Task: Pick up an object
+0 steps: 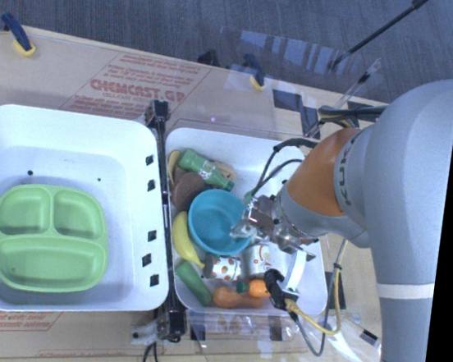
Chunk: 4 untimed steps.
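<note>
Here we look down on two shallow white bins set side by side on a cardboard-covered bench (98, 85). The left bin (18, 128) holds a light green divided plate (49, 237) with three compartments, lying flat toward the near-left part of the bin.

The right bin (215, 139) is crowded. We see a blue bowl (215, 218) tilted near the middle, a green bottle (206, 169) lying at the far-left corner, and a brown rounded item (186, 189) just beside it that we cannot name more exactly. A yellow banana (186, 243) runs along the bowl's left side, with a green cucumber-like toy (193, 281) below it and an orange carrot (238, 298) near the front wall. Between the carrot and the bowl sits a small white patterned cup (223, 267).

The grey arm (410, 200) reaches in from the right, its orange band (319, 178) above the wrist. The gripper (247, 224) sits low in the right bin, right at the right-hand rim of the blue bowl and seemingly touching it. We cannot tell whether the tool is released or clenched, since the wrist body and cables hide its tips, and we see nothing clearly grasped in it. The objects all rest in the bin, none lifted
</note>
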Tool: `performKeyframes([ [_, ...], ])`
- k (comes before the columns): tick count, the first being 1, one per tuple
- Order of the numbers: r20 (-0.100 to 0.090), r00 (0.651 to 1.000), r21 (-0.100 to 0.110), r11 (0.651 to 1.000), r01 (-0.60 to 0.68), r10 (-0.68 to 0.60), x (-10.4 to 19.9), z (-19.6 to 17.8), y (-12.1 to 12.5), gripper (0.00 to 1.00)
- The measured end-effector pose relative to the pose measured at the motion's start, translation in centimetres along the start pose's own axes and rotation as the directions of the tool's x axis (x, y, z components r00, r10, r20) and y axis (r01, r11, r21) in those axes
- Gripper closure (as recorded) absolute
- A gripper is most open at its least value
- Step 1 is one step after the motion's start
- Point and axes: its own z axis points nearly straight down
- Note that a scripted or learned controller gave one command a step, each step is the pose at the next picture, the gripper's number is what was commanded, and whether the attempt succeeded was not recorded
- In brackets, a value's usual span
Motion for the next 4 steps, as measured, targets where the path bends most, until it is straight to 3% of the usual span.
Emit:
performKeyframes([
  [1, 0.003, 1.0, 0.009, 1.0, -0.001, 0.001, -0.1, 0.4, -0.3, 0.0],
  [2, -0.002, 1.0, 0.008, 1.0, 0.006, -0.006, 0.1, -0.9, 0.0, 1.0],
  [3, 0.006, 0.999, 0.02, 0.998, -0.054, 0.054, 4.4, -4.8, 6.2, 1.0],
  [4, 0.005, 0.999, 0.021, 0.998, -0.053, 0.053, 4.5, -4.7, 6.1, 0.0],
])
